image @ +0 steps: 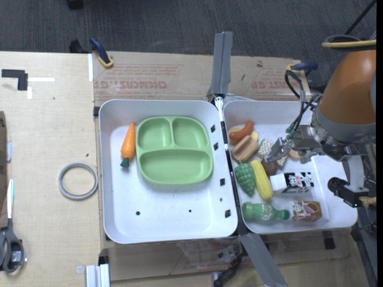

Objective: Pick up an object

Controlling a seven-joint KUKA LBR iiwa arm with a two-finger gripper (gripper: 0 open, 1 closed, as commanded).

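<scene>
My gripper (277,152) hangs low in the right bin (335,220), just right of a toy hot dog (243,139) and above a yellow corn cob (261,179). Its metal fingers point left and down, close to a small dark item beneath them. Nothing is seen held between them. A green leafy toy (244,178) lies beside the corn. A black-and-white carton (297,181), a brown carton (306,210) and a green bottle (265,211) lie toward the bin's front.
The left bin (161,220) holds a green divided plate (175,149) and a toy carrot (128,143). A tape ring (78,180) and scissors (11,244) lie on the bench at left. A metal divider (222,64) rises between the bins.
</scene>
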